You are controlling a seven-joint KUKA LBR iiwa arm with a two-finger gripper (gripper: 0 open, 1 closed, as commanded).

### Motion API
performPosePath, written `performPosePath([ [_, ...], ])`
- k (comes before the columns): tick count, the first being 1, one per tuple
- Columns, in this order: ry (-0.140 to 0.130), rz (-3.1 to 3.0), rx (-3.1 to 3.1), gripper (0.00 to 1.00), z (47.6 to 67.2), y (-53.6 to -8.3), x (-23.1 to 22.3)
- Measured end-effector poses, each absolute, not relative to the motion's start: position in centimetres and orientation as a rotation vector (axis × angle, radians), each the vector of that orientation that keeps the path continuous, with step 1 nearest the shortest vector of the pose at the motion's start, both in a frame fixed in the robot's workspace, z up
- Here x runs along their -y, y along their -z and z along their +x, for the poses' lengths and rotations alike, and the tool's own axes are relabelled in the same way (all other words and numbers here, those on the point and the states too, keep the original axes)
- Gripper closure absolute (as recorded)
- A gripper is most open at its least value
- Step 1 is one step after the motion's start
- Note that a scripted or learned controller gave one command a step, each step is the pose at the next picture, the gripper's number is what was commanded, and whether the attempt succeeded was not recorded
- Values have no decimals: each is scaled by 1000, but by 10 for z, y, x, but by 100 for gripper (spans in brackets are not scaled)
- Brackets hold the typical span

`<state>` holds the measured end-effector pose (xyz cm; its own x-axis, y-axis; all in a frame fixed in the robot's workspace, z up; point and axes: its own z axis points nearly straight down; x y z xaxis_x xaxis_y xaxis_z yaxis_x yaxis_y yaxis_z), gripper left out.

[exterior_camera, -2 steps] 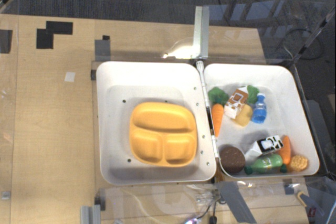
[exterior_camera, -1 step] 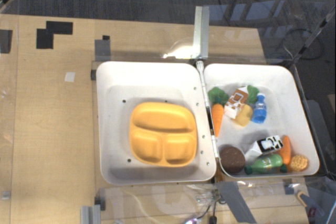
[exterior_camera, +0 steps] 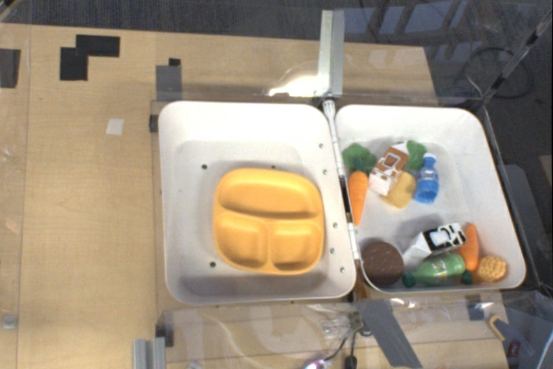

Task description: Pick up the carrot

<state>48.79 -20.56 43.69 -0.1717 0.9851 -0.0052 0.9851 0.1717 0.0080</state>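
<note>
Tray (exterior_camera: 268, 219) in left bin (exterior_camera: 186, 143), carrot (exterior_camera: 357, 194) in right bin (exterior_camera: 484, 160)

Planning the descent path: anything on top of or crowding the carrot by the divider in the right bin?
Nothing lies on the carrot. It rests along the right bin's left wall, open from above. A green broccoli-like toy sits at its leafy end, and a small carton is close on its right, so sideways room is tight.
</note>
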Motion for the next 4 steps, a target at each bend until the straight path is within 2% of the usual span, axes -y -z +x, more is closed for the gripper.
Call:
performPosePath([
  [2, -6, 2698, -1598, 100, 488, -436, 198],
  [3, -5, 2558, -1816, 100, 488, -436, 156],
  [4, -6, 2702, -1593, 100, 488, -436, 197],
])
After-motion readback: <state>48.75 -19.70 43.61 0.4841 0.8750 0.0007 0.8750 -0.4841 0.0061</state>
